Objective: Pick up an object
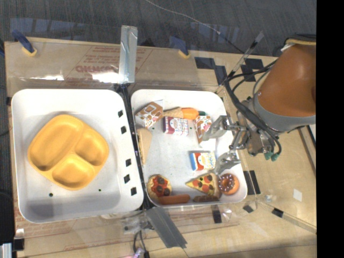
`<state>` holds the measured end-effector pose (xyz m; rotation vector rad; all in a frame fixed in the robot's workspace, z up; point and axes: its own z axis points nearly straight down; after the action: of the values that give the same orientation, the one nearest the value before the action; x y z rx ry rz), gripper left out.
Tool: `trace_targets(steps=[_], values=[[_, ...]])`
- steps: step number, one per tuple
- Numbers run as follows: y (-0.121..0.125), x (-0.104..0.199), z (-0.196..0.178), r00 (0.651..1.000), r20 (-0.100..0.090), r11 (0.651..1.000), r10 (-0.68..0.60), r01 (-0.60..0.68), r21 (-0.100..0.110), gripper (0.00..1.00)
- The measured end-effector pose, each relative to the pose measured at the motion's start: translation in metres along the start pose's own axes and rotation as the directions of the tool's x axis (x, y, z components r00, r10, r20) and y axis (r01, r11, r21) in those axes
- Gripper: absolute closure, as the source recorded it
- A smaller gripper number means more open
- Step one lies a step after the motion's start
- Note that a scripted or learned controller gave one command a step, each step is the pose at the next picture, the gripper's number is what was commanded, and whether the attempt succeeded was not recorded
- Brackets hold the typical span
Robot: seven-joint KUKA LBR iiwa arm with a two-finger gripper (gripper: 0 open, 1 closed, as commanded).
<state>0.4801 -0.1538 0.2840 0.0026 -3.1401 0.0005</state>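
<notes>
Yellow tray fills the left bin; toy foods crowd the right bin, gripper spread open, holding nothing.

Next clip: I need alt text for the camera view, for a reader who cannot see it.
The end effector hangs over the right side of the right bin, fingers spread, holding nothing, above toy foods including a pizza slice and a donut. The left bin holds a yellow divided tray.

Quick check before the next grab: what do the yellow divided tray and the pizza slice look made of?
Yellow three-compartment tray: looks like moulded plastic, smooth and slightly glossy, with soft highlights on its rounded ridges. Triangular toy pizza slice: probably hard plastic, judging by its flat, uniform colours, though it is too small to be sure.
</notes>
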Motion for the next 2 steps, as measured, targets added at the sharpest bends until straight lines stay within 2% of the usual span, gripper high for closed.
trace_targets(steps=[1, 2], values=[[0.006, -0.047, 0.115, 1.0, -0.013, 1.0, -0.025, 0.025, -0.005, 0.0], [0.059, -0.124, 0.178, 0.997, -0.003, 0.997, 0.075, -0.075, -0.002, 0.0]])
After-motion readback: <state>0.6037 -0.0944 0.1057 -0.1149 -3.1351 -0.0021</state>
